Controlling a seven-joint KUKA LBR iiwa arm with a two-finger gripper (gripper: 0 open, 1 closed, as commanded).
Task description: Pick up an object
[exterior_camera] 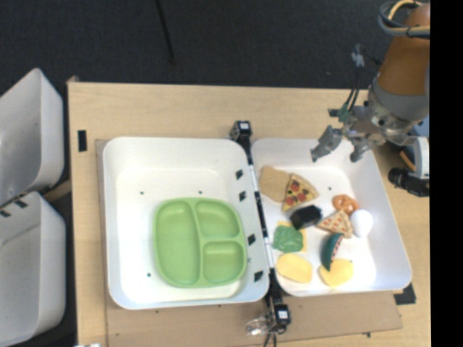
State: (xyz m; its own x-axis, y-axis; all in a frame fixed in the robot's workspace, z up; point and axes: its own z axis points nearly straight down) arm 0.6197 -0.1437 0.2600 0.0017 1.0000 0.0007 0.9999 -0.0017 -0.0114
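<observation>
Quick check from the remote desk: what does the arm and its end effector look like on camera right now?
The arm is grey metal with a broad orange band above the wrist and a yellowish cable looped at its top. The end effector has two slim grey fingers on a darker bracket, with thin rods and wiring alongside.

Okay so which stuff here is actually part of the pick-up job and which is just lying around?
Part of the job:
- hand, open, above the right bin
- toy food in that bin: pizza slice, black piece, white egg, green leafy piece, yellow piece

Just lying about:
- green divided plate
- left bin
</observation>
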